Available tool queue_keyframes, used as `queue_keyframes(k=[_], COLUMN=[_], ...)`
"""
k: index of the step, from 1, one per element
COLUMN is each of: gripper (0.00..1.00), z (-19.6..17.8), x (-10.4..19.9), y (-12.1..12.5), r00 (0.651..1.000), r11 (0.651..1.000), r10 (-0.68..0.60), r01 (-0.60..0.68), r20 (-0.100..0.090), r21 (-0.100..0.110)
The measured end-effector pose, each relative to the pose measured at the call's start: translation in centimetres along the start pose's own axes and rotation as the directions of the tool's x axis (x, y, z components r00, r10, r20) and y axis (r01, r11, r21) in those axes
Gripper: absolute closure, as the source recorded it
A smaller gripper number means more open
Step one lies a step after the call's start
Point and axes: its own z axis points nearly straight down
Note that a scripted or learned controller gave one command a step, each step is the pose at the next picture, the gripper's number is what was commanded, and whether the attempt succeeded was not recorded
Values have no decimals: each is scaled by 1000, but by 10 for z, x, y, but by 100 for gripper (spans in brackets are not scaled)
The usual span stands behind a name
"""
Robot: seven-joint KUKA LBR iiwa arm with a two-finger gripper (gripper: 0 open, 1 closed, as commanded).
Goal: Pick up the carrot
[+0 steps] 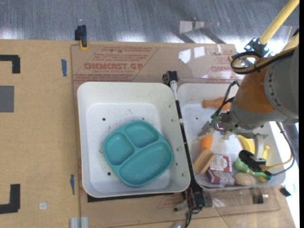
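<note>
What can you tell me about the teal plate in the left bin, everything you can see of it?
The teal plate is a rounded, smooth, plastic-looking dish split by raised ridges into three compartments: two smaller ones toward the top and one large one below. It lies flat and right side up on the floor of the left bin, turned at a slant and sitting toward the bin's lower right. No compartment holds any food.

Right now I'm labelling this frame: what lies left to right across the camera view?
Left bin → teal divided plate → right bin → bread piece → red-and-white carton → green item.
</note>
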Motion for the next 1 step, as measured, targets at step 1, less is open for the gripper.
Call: queue_keyframes(k=[1], gripper=[100], z=[-8], x=[0], y=[-1], r00=[1000], r11=[1000], r10=[1], r01=[-1], r20=[1], r21=[2])
